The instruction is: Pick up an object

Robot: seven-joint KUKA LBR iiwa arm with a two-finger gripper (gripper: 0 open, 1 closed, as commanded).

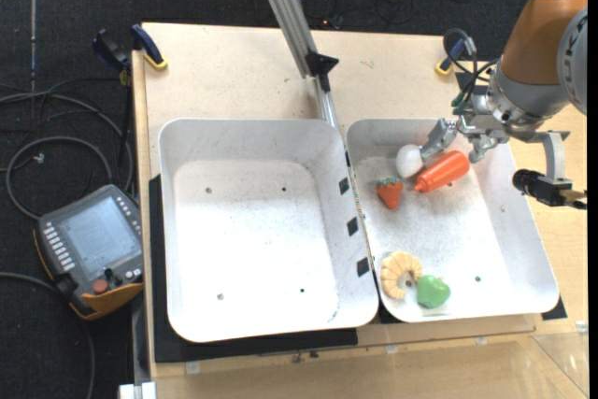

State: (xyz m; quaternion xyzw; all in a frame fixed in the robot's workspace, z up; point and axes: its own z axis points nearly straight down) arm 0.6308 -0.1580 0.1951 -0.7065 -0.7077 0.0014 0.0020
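In the right bin (505, 238) an orange carrot (441, 171) lies tilted, its thick end toward the upper right. A white egg-like ball (408, 161) touches its left end. A red strawberry (390, 193) sits just left of and below the carrot. My gripper (459, 143) hovers over the back of the right bin, directly above the carrot's upper end. It is open, its two fingers (436, 141) spread apart with nothing between them.
A yellow corn piece (400, 274) and a green pepper (432, 292) lie near the right bin's front left corner. The left bin (177, 201) adjoins across a raised divider (350, 201). A metal strut (290, 14) slants in from the back.
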